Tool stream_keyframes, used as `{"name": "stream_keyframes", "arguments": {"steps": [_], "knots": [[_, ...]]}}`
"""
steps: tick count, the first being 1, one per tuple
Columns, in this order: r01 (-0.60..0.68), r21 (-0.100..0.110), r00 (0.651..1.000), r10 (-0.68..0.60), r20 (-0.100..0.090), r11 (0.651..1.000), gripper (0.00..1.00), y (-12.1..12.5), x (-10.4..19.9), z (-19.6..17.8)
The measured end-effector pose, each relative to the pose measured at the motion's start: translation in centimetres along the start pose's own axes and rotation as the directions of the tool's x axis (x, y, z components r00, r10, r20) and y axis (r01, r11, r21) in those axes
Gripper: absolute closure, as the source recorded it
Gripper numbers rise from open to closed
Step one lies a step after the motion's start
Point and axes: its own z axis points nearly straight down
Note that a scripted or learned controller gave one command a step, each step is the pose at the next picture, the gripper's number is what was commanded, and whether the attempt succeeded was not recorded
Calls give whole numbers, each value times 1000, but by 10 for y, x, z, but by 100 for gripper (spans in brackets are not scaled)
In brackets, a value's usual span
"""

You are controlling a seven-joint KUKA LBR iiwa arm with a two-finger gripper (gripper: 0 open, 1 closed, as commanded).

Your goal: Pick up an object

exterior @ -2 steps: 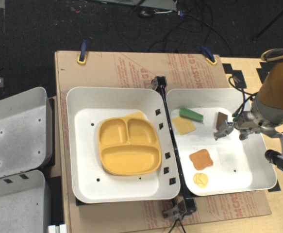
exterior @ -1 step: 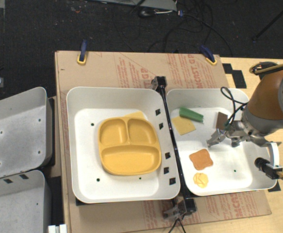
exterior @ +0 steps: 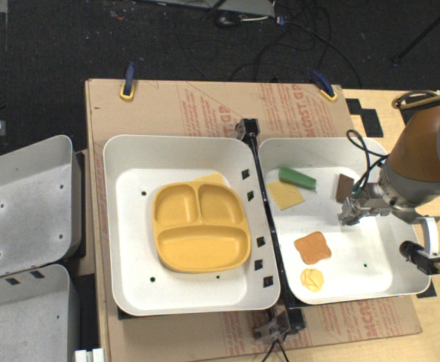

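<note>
The brown block (exterior: 345, 186) lies in the right bin (exterior: 378, 281), near its far side, just beside the jaws (exterior: 349, 216) of the arm. It looks small, stiff and light, so I judge a grip across its short sides is best. Whether the jaws are open or closed I cannot tell. Further left lie a green block (exterior: 297, 177) and a pale yellow slice (exterior: 286, 195); nearer are an orange toast piece (exterior: 312, 247) and a yellow round piece (exterior: 312, 279). The left bin (exterior: 129, 277) holds a yellow divided plate (exterior: 201, 227).
</note>
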Motion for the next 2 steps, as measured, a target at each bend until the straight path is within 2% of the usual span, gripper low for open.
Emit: {"name": "stream_keyframes", "arguments": {"steps": [2], "knots": [[4,-4,1000,-4,2,1000,100,7,3,-115]]}}
